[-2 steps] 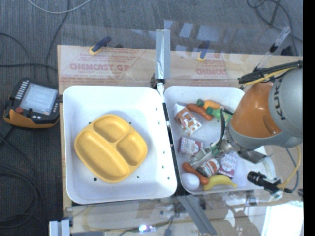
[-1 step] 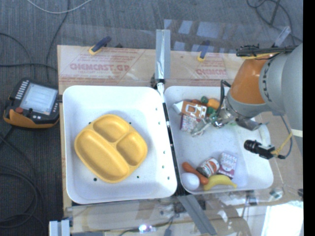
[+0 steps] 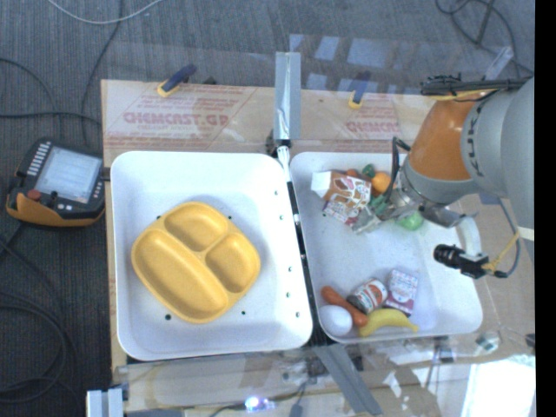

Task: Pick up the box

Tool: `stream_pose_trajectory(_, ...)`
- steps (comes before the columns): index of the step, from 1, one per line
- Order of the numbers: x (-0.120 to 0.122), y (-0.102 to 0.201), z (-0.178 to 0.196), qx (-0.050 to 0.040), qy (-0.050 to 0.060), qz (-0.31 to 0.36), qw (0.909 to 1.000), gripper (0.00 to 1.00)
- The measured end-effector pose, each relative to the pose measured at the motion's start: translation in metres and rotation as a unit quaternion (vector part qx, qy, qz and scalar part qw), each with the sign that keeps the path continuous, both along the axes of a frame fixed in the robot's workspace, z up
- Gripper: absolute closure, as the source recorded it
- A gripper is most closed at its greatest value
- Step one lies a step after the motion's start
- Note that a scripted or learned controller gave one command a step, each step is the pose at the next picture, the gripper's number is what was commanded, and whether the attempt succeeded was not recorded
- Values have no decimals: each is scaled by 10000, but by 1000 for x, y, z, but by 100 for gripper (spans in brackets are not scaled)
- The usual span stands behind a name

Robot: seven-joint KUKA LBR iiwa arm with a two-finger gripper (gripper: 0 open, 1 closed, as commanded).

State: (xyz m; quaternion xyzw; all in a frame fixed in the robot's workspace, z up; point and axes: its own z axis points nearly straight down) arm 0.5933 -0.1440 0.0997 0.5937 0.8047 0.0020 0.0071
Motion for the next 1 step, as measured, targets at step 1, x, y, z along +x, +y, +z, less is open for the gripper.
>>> stream_pose_trajectory(1, 0, 0, 0, 1, 6, 1, 10000, 0)
